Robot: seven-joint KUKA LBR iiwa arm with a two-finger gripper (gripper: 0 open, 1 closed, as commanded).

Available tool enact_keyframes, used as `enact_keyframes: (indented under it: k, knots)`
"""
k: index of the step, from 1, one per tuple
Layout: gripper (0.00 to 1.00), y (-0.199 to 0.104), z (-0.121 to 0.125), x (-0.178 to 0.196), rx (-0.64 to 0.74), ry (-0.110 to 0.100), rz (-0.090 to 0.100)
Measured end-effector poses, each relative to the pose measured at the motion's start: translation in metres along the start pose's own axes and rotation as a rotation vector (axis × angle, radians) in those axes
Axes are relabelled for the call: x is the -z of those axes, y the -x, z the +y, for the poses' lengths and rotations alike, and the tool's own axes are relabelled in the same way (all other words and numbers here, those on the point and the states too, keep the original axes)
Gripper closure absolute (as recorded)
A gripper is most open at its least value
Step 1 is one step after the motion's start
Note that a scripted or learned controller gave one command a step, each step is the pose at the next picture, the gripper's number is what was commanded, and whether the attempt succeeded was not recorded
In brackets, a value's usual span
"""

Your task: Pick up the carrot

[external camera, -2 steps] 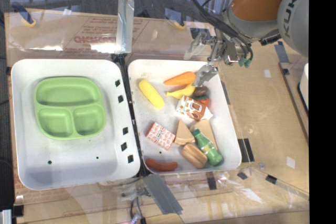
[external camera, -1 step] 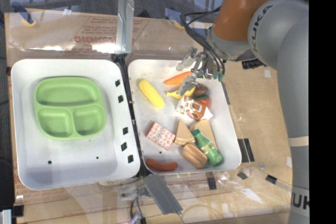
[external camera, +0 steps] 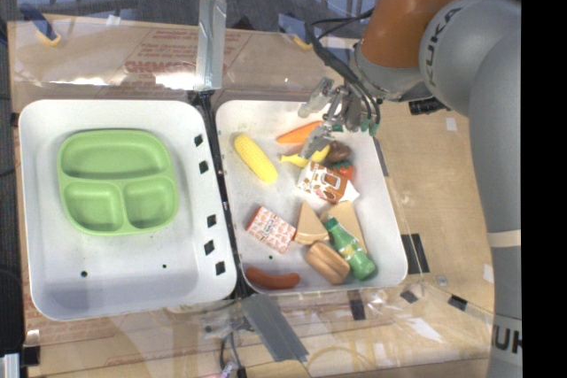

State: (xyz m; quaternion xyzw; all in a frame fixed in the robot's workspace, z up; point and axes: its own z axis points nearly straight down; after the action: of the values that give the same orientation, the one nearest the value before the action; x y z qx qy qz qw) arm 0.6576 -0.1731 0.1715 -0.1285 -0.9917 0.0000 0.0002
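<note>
1. Camera view, general: two shallow white bins sit side by side on the tabletop (external camera: 443,190). The left bin (external camera: 53,279) fills the left half of the frame; the right bin (external camera: 257,115) lies at centre right.
2. Left bin: it holds a green divided plate (external camera: 118,181) in its upper part, with three compartments.
3. Arm: the grey arm (external camera: 483,57) enters from the upper right of the frame, its orange band (external camera: 403,13) above the wrist. The gripper (external camera: 330,121) hangs over the upper right corner of the right bin.
4. Jaws: whether they are released or clenched cannot be told; the metal parts overlap the items beneath them.
5. Carrot (external camera: 297,135): it lies in the upper part of the right bin, orange, pointing left, its right end hidden under the gripper. Contact cannot be confirmed.
6. Other contents of the right bin: a corn cob (external camera: 254,158) to the left of the carrot; a small yellow piece (external camera: 294,160) just below the carrot; a white and orange packet (external camera: 323,183) at centre right; a red and white box (external camera: 270,228) lower down; a tan wedge (external camera: 312,224) beside it; a green bottle (external camera: 350,248) at lower right, touching a bun (external camera: 326,263); a sausage (external camera: 272,279) along the bottom edge.
</note>
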Motion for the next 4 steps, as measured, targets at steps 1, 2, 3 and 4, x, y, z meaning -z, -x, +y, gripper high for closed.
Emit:
enact_keyframes:
  k: [1, 2, 3, 4]
  knots:
    - [0.0, -0.023, 0.03, -0.038, -0.438, 0.0, 0.002]
    - [0.0, -0.024, 0.065, -0.057, -0.373, 0.001, 0.002]
    - [0.0, 0.0, -0.043, -0.008, -0.42, -0.001, -0.006]
    - [0.0, -0.013, 0.019, -0.059, -0.376, 0.002, 0.0]
